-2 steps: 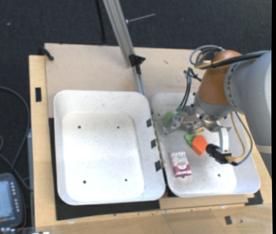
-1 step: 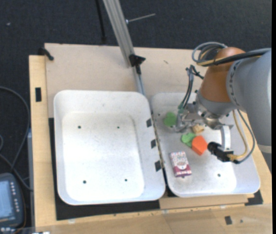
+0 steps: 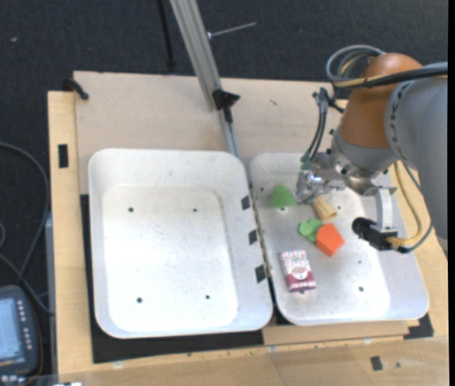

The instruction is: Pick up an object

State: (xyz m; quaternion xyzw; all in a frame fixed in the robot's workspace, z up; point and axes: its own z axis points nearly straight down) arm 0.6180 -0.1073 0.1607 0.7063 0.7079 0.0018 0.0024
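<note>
While my gripper (image 3: 312, 182) hangs low over the right bin (image 3: 404, 296), I cannot tell how my jaws stand. A tan block (image 3: 324, 209) lies just beside them, a green piece (image 3: 281, 197) to its left. Nearer the bin's middle sit another green piece (image 3: 309, 229), touching an orange block (image 3: 329, 240), and a red-and-white packet (image 3: 297, 270).

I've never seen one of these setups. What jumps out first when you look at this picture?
The big grey arm with its orange band reaches in from the right, its gripper low over the right bin. Under it lies a bright cluster: two green pieces, an orange block, a tan piece and a small red-and-white packet.
</note>
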